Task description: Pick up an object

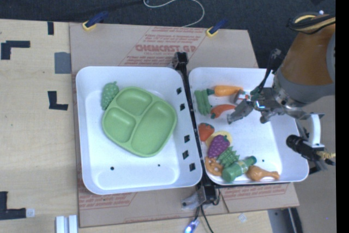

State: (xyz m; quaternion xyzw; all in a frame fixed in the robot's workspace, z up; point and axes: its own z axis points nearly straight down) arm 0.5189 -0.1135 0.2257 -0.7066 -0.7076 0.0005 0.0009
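From the fixed overhead camera view, the grey two-finger gripper [244, 109] hangs over the right shallow white bin [272, 142], reaching in from the right. Its dark fingers point left toward the toy food near the divider. Whether they are spread or pressed together cannot be told from this slant, and nothing shows between them.

The candidate objects all lie in that right bin. An orange plastic carrot [226, 90] sits near the bin's far edge, a green ridged plastic vegetable [202, 101] lies just left of it, and a red-orange plastic pepper [221, 111] rests just beside the fingertips. Nearer the front are a small red plastic tomato [205, 131], a purple plastic grape bunch [217, 145], a green plastic bottle-shaped piece [235, 168] and an orange plastic gourd-shaped piece [262, 174]. These front pieces are crowded and touching.

The left shallow white bin [90, 133] holds a green divided plastic plate [139, 123] with a green plastic broccoli-like piece [109, 93] at its far-left corner.

The step in hand looks like the approach before a grasp. The red-orange pepper seems the sensible target, being nearest and apart from the front cluster. To do it well, the tool should come straight down with the jaws across the pepper's narrow width, centred on it, clear of the carrot and the green vegetable. It should then close firmly, since a smooth curved toy may squirt out sideways.
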